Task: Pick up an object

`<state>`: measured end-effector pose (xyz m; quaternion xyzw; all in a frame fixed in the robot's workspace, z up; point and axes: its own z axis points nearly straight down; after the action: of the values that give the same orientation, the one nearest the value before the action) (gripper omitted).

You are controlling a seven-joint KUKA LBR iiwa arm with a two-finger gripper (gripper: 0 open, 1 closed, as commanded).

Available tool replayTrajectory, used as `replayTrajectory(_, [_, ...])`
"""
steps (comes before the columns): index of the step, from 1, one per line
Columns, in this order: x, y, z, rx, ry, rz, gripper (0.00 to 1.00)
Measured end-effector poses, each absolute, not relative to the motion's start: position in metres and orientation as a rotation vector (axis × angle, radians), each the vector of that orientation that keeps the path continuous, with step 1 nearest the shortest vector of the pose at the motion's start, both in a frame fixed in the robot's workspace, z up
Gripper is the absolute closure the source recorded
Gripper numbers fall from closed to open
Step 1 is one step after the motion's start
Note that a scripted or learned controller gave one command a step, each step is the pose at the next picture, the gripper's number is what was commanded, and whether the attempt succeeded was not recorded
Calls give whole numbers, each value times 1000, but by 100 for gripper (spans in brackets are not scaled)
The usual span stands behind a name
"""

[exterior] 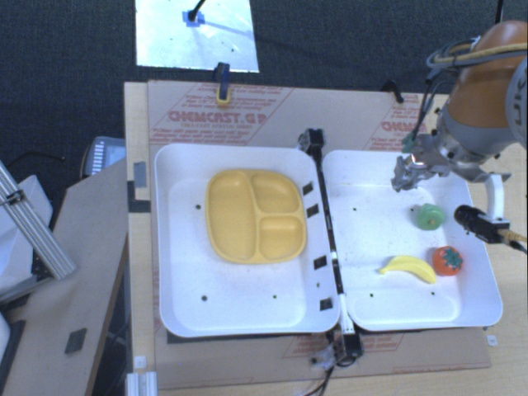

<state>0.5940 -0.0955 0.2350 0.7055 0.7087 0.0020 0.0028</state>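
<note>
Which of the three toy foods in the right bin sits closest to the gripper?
The green one, just below the gripper. The banana and the orange-red fruit lie farther toward the bin's near edge.

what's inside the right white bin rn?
In the right white bin: a green round toy, a yellow banana and an orange-red tomato-like toy. The gripper hangs over its far part, hiding some floor.

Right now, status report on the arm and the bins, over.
Gripper over right white bin, holding nothing. Green round toy, yellow banana, orange-red fruit below it, untouched. Yellow divided plate in left bin.
</note>
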Motion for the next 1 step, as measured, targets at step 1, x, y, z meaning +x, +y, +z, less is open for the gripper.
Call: replayTrajectory(1, [598, -37, 224, 2211, 2232, 5, 100])
